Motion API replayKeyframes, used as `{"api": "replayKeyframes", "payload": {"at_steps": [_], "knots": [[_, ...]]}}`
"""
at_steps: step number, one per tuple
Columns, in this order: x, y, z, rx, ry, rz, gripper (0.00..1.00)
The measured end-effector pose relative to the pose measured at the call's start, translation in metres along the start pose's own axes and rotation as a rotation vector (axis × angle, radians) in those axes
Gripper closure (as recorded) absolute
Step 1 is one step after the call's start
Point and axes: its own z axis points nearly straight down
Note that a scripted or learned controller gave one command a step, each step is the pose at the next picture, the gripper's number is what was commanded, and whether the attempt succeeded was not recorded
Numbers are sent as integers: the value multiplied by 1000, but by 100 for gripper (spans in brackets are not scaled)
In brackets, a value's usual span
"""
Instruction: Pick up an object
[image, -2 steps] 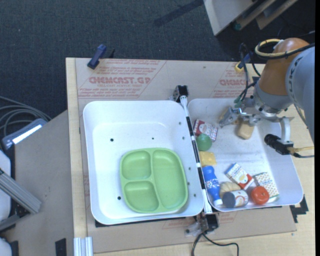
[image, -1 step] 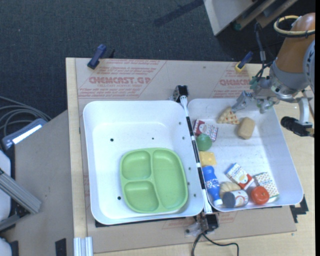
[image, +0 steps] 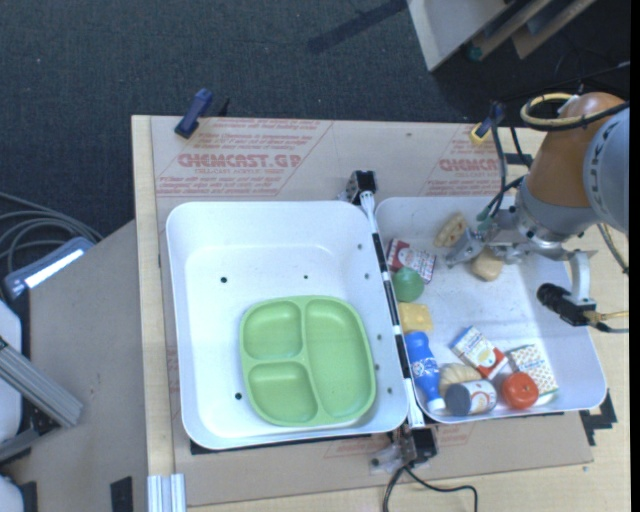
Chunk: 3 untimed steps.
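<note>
Reaching from the right, gripper (image: 478, 248) low in right bin (image: 590, 350) by tan bread-like piece (image: 487, 267); finger state impossible to tell. Green divided tray (image: 305, 359) in left bin (image: 200, 250).

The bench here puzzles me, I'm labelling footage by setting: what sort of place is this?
Probably a robotics lab set up for grasping trials. A grey arm reaches over two white bins, one holding a green divided plate, the other toy food and small packets, with loose cables nearby.
</note>
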Motion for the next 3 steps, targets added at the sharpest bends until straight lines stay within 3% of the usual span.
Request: {"api": "replayKeyframes", "payload": {"at_steps": [1, 2, 3], "knots": [[0, 2, -12, -4, -1, 1, 100], [0, 2, -12, -3, 1, 0, 0], [-33, 44, -73, 15, 8, -1, 0]]}}
